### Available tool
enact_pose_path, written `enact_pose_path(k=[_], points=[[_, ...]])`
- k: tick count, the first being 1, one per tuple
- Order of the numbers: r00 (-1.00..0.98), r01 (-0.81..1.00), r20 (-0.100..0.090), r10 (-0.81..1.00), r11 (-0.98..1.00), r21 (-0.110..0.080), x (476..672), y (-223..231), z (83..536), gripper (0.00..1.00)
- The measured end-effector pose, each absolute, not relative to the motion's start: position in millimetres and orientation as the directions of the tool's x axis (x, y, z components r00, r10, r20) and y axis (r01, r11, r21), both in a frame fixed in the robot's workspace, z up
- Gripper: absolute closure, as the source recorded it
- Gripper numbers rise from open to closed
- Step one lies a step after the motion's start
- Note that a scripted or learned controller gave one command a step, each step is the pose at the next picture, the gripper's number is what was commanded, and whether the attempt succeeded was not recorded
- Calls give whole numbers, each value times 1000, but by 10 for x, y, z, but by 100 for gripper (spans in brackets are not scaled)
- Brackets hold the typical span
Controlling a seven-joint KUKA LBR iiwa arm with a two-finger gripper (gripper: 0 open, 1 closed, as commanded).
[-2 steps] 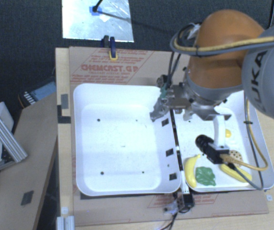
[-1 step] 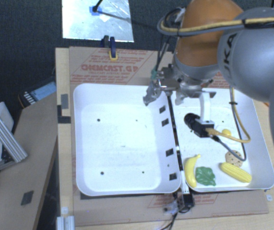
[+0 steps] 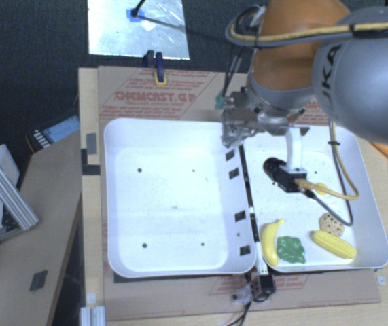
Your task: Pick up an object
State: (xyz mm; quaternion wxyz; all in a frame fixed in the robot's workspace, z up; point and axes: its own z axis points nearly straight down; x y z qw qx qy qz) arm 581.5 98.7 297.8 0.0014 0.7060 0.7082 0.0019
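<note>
Camera view: my claw (image 3: 233, 136) over dividing rim (image 3: 243, 189), far end; grip state, cannot tell. Right bin (image 3: 368, 217), near edge: banana (image 3: 270, 242), green piece (image 3: 291, 249) just beside, corn (image 3: 334, 244), cookie (image 3: 329, 224).

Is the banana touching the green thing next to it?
Touching. The camera view shows the green thing pressed right against the banana, with no gap between them.
</note>
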Motion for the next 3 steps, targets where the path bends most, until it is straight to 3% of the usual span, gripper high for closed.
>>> enact_pose_path(k=[1, 2, 3], points=[[-8, 1000, 3, 1000, 8, 3, 5565, 1360, 3208, 100], [-9, 1000, 5, 1000, 9, 9, 5463, 1702, 4004, 100], [-12, 1000, 6, 1000, 12, 6, 4843, 2176, 4523, 100]])
